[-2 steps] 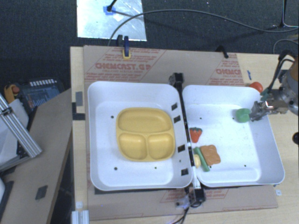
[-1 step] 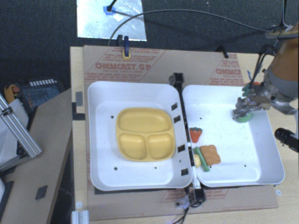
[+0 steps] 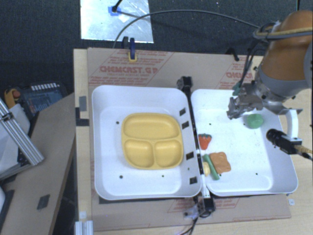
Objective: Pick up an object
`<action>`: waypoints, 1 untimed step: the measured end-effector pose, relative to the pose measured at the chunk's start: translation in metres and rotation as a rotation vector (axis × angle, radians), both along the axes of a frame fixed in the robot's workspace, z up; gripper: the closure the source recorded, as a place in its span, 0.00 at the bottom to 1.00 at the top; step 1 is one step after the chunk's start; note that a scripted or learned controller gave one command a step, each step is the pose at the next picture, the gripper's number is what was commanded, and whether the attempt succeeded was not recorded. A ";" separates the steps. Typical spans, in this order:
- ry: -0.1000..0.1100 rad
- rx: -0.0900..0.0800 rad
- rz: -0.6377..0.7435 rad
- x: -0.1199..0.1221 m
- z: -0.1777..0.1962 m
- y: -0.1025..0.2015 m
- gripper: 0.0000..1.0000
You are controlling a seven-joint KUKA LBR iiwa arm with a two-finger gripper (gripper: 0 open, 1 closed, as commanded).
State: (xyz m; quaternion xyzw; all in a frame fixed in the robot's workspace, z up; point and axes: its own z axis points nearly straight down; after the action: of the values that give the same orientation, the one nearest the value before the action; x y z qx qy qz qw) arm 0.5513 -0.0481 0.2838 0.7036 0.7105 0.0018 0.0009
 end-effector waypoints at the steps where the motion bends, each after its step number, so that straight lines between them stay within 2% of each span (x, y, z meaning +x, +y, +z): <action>1: 0.003 0.001 0.001 0.005 -0.015 0.061 1.00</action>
State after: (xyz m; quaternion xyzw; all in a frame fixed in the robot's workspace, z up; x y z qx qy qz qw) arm 0.5558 0.0127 0.2687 0.7035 0.7107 0.0008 -0.0005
